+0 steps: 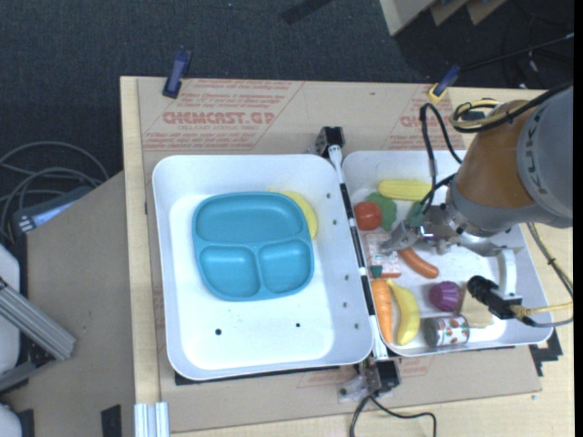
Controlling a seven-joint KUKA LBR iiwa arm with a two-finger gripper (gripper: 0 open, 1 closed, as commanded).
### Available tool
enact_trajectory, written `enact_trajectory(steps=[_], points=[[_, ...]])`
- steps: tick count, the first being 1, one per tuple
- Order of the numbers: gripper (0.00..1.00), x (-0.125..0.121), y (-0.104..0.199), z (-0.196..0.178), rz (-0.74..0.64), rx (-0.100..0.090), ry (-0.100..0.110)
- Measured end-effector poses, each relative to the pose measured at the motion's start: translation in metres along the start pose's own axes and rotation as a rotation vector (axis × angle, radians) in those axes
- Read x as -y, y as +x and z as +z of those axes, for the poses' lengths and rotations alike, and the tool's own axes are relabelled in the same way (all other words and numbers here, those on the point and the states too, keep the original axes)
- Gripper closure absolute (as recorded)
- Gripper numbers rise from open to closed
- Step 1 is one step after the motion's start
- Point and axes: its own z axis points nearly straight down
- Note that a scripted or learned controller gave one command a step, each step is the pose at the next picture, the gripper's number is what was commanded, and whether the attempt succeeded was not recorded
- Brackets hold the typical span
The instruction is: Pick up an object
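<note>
Over the right bin point(537, 330) I see the tool point(407, 235) low among the toy food, its metal fingers dark and glinting; I cannot tell whether they are parted or closed. Just beside it lies a smooth orange-red sausage point(418, 261), with a round red tomato point(368, 215) and a yellow corn cob point(404, 189) nearby. Toward the near wall sit a tapered carrot point(383, 303), a curved banana point(406, 315), a purple lump point(445, 293) and a small printed can point(447, 332) on its side. My left bin point(173, 271) carries a glossy blue three-part tray point(253, 244). Both bins rest on the desk point(228, 116), a pale board with red lettering; dark carpet lies beyond.
</note>
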Motion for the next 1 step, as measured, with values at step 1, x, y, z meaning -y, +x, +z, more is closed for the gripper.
enact_trajectory(steps=[1], points=[[1.0, -0.0012, 0.0008, -0.0103, 0.001, -0.001, -0.004]])
